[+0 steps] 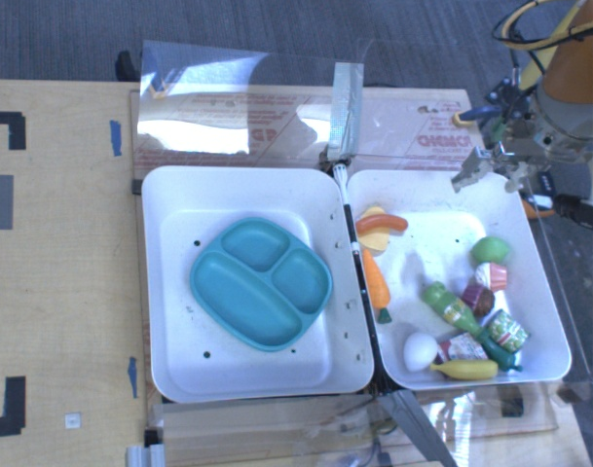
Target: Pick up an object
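Note:
The right bin (442, 230) holds several toy foods: a hot dog (380, 224), a carrot (375, 280), a green apple (490, 251), a green bottle (450, 307), a white egg (421, 349), a yellow banana (463, 369) and small packets (491, 290) clustered at the right. My gripper (491, 170) hangs above the bin's far right corner, apart from all the objects. Nothing shows between its fingers (468, 175).
The left bin (169, 212) holds a teal divided tray (261, 282). A clear plastic sheet (238, 115) lies behind the bins, with a metal strip (345, 110) at the divider. The tan bench (53, 261) stretches to the left.

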Motion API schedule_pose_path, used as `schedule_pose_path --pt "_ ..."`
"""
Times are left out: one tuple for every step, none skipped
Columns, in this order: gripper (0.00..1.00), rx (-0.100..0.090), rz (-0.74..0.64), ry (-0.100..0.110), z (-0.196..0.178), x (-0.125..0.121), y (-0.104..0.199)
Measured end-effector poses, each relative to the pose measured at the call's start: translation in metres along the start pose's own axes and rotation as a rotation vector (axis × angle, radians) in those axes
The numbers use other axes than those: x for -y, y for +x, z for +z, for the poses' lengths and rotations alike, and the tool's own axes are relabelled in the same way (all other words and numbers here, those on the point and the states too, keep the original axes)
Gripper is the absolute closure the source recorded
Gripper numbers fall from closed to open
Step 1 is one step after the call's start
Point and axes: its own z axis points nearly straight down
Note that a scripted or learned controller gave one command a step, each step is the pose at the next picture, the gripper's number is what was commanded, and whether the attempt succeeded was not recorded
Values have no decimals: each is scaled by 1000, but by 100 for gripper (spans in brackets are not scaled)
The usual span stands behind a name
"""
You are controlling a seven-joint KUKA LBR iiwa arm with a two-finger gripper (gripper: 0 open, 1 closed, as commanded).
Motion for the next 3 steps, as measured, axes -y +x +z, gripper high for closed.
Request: schedule_pose_path --pt "0 0 158 2 -10 30 32" --pt "0 0 182 2 112 75 39" --pt "0 1 112 -10 120 114 51"
